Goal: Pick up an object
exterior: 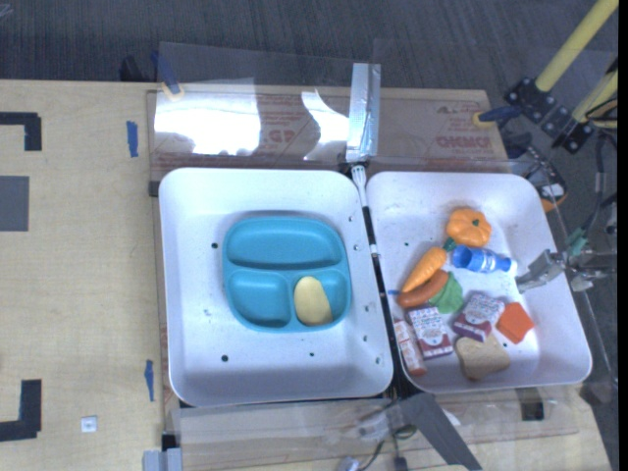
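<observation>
A: Where do you see the gripper (538, 271)?

B: At the right edge of the right bin (392, 192), low over its rim. You can't tell from here how it stands.

A: And the things to pick?

B: They cluster in the right bin: an orange pumpkin (469, 228) far, a blue bottle (481, 260) just nearer, a carrot (424, 269) to its left, and a slice of bread (481, 358) nearest. In the left bin (186, 263) you see a blue tray (285, 238) with a yellow lemon (312, 300) in its near right compartment.
</observation>
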Robot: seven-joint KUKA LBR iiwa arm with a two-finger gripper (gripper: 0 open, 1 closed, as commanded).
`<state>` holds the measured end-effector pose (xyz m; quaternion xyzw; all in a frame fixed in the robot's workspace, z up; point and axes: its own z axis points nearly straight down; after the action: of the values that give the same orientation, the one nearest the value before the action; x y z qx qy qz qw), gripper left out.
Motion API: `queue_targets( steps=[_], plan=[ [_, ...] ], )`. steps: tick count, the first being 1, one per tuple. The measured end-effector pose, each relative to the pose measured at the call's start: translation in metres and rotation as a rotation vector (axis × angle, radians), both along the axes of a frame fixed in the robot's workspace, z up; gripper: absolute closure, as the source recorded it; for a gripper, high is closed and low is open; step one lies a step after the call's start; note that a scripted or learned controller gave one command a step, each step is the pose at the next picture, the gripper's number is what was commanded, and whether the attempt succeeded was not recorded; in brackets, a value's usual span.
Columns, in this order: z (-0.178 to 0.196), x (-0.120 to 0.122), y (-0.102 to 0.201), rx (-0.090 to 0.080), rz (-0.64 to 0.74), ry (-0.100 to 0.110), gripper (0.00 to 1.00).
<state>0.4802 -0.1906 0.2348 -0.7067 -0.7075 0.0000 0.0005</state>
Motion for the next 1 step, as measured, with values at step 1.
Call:
queue_targets(
  steps=[1],
  plan=[
    [-0.0759,0.0624,0.0204,0.001,0.01,0.006,0.0]
  ],
)
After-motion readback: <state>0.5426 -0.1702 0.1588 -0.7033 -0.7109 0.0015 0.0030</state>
